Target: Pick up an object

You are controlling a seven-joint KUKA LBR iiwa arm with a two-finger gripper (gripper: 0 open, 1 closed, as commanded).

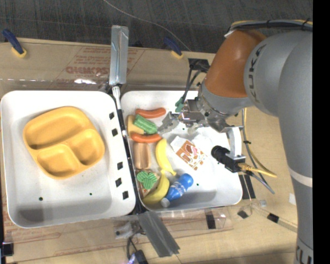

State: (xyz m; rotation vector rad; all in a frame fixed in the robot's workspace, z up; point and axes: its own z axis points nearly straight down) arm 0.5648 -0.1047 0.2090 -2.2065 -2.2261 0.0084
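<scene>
My gripper (190, 120) hangs over the back middle of the right bin (231, 196), with the grey arm and its orange band above it. Nothing shows held in it. Just left of it lie a red sausage (150, 113) and a green toy (145, 124). A white and orange packet (190, 153) lies just in front of the gripper. Along the bin's left side lie another sausage (146, 138), a brown roll (142, 155), a yellow banana (164, 157), a second banana (159, 191), a green leafy piece (148, 178) and a blue bottle (179, 187).
A yellow divided tray (63, 141) sits in the left bin (22, 205). A metal bar (119, 54) runs between the bins at the back. Cables and a black fitting (224, 157) hang off the arm over the right bin's right side.
</scene>
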